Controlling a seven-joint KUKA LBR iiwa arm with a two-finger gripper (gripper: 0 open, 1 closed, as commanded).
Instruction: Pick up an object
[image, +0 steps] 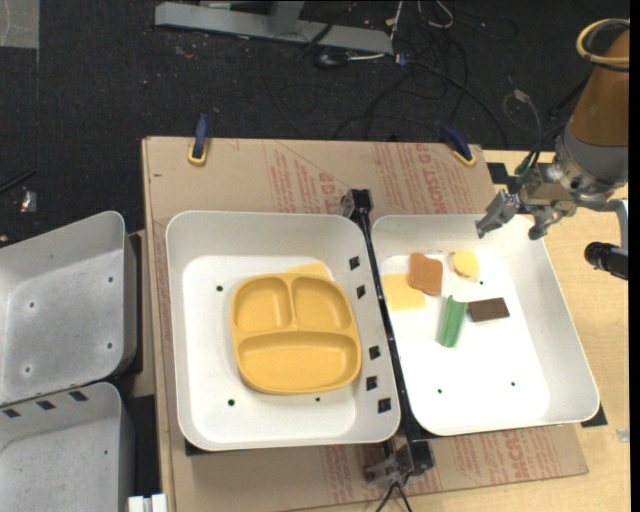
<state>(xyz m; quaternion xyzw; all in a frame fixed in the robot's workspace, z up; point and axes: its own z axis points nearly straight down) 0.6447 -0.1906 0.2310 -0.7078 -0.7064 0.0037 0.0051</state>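
1. Black floor with cables lies behind our worktop.
2. Our tool hangs over the right bin, its two fingers spread apart, holding nothing.
3. We think it could bump the bin's rim, or nudge close neighbours.
4. The green stick lies mid-bin, touching a brown block.

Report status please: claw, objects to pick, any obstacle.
Claw open, holding nothing, above right bin's top edge. Green stick, brown block, yellow round piece lying in bin. No obstacle.
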